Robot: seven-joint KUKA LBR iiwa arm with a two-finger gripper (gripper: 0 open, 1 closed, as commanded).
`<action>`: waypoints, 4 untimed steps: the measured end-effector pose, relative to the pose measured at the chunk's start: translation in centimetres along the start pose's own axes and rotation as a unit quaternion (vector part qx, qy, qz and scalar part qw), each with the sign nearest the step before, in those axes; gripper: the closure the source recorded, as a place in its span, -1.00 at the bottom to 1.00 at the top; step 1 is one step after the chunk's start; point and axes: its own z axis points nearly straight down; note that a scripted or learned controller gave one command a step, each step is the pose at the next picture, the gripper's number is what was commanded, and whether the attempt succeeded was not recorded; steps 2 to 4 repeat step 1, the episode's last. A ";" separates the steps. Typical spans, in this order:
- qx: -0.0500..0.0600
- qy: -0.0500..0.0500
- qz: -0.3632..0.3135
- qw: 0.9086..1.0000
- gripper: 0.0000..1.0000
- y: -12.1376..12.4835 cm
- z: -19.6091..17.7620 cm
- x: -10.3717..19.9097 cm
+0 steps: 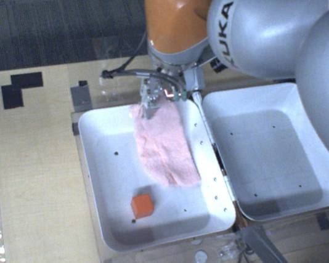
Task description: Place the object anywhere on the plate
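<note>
Holding a pink cloth (166, 146) by its top edge, the fingers (152, 101) look pinched shut on it; it drapes below them into the left bin (108, 187). Lift higher before carrying.

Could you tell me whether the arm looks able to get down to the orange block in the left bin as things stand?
Probably yes: the orange block lies bare on the left bin's floor, apart from the pink cloth hanging by the pincer.
</note>
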 end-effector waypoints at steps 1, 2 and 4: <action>0.000 0.000 0.000 1.000 -1.00 0.0 0.0 0.0; 0.000 0.000 0.000 1.000 -1.00 0.0 0.0 0.0; 0.000 0.000 0.000 1.000 -1.00 0.0 0.0 0.0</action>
